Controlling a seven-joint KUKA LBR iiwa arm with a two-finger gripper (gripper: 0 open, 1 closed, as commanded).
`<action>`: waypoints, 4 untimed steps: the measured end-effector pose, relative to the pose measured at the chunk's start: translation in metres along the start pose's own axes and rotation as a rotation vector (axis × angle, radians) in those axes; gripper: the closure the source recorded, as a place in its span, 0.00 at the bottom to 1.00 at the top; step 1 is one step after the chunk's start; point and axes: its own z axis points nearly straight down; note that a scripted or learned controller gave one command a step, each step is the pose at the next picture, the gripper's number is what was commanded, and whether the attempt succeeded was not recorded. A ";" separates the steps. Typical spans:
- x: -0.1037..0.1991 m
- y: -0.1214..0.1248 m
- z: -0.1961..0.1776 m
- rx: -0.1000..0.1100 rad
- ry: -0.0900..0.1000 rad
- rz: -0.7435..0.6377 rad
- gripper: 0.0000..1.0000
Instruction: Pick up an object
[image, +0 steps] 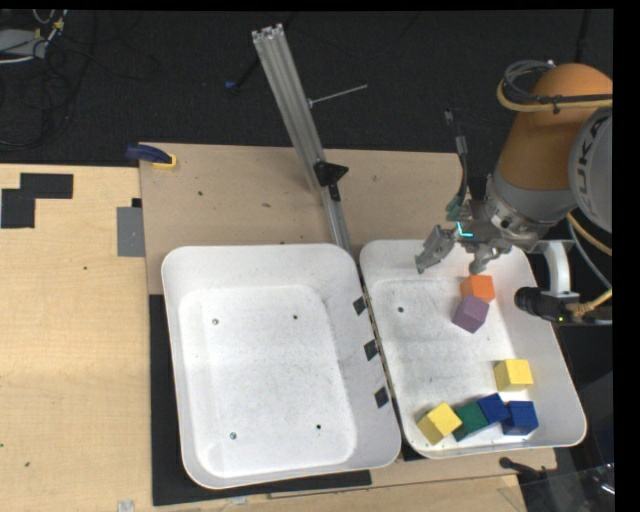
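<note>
My gripper (460, 256) hangs spread wide and empty over the right bin (400, 330), just above the orange cube (479, 287), which touches the purple one (470, 313). I judge it light, rigid, slightly slick; I'd pinch two free flat faces.

The grey arm (560, 150) is reaching in from the right side of the scene, its orange band (545, 110) sitting high at the far right. The wrist is pointing down and leftward. The gripper (458, 258) is hanging at the far end of the right-hand area, its two fingers (432, 250) spreading apart with a clear gap between them, and nothing is sitting between them.
</note>
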 end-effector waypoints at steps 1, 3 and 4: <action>-0.001 0.001 -0.003 -0.005 -0.001 0.000 0.00; 0.002 0.003 0.107 0.002 0.000 0.002 0.00; 0.003 0.004 0.140 -0.007 -0.002 0.004 0.00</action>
